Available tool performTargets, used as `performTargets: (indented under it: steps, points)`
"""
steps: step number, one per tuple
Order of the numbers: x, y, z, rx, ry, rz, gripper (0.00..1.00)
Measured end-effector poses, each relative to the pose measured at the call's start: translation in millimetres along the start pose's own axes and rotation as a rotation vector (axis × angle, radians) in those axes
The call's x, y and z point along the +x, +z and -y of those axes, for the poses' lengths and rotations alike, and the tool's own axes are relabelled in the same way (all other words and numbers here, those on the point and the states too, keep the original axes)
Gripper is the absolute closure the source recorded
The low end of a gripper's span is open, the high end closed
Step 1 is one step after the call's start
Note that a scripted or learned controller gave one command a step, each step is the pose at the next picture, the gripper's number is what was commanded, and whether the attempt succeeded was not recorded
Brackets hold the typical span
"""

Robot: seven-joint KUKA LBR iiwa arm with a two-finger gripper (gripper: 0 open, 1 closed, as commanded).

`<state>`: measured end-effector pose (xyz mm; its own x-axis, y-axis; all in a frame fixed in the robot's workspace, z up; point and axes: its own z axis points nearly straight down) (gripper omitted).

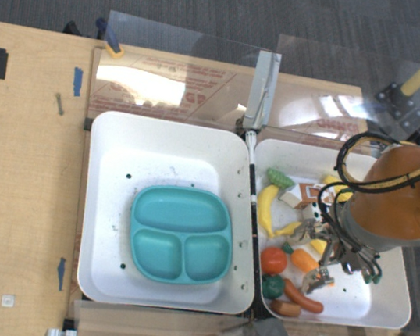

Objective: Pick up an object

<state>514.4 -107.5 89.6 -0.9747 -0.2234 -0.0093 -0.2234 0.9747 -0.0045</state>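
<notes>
Arm: grey KUKA arm with orange band, reaching in from the right, positioned over the right-hand shallow white bin.
Gripper: two-finger metal gripper, low inside the right bin among the toy food; finger spread cannot be told from this view, and no item is visibly between the fingers.
Task objects: plastic toy food pieces clustered in the left half of the right bin.
Yellow plastic banana: lying lengthwise near the bin's left wall.
Green leafy toy piece: just above the banana's upper end.
Red round toy tomato: below the banana, beside a small orange toy piece that lies just beside the gripper.
Dark green toy vegetable: below the tomato.
Red-brown toy sausage: near the bin's front wall, just below the gripper.
Left-hand white bin: holds a teal plastic divided plate with three compartments, lying flat.
Bench: light wooden surface left of the bins.
</notes>
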Motion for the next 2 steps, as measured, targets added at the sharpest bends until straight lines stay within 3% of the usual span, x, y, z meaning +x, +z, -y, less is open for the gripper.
performTargets:
  steps: [1,2]
  points:
    - [-4.9,-12.8,-0.9,0.004,-0.002,0.014,1.00]
    - [-79.2,-133.0,23.5,0.000,-0.163,0.005,1.00]
